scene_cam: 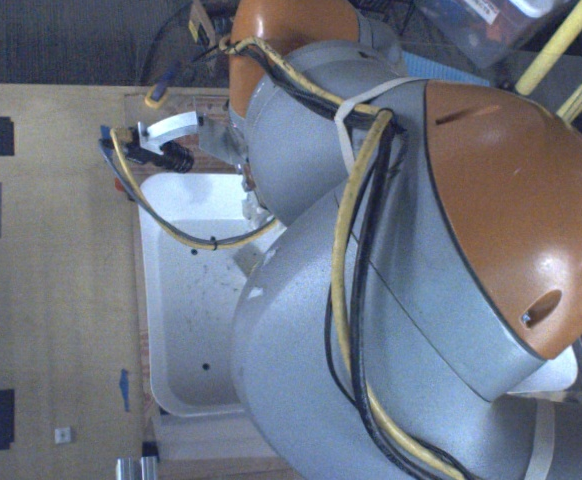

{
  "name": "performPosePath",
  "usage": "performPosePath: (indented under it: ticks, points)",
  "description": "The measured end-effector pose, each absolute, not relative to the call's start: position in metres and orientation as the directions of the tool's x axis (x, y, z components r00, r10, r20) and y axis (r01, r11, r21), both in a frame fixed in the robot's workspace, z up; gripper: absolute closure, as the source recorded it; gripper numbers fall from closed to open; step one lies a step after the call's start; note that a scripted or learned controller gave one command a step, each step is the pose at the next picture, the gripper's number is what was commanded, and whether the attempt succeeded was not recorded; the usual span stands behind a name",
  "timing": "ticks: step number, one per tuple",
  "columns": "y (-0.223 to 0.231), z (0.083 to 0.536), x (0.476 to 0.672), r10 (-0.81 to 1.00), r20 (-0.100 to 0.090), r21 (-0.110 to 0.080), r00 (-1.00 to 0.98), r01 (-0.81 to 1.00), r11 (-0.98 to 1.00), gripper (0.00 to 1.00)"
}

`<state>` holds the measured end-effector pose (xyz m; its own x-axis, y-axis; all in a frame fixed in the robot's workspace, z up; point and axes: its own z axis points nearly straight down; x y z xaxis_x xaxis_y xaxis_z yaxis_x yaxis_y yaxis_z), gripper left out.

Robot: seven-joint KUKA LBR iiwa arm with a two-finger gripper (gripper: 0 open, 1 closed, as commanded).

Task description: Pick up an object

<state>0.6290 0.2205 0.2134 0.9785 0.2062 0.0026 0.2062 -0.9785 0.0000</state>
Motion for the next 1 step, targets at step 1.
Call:
performPosePath:
  ticks: [1]
  points:
    - [0.2153, 0.4173, 0.5929, 0.324, 0.003, 0.001, 0.946, 0.324, -0.946, 1.00]
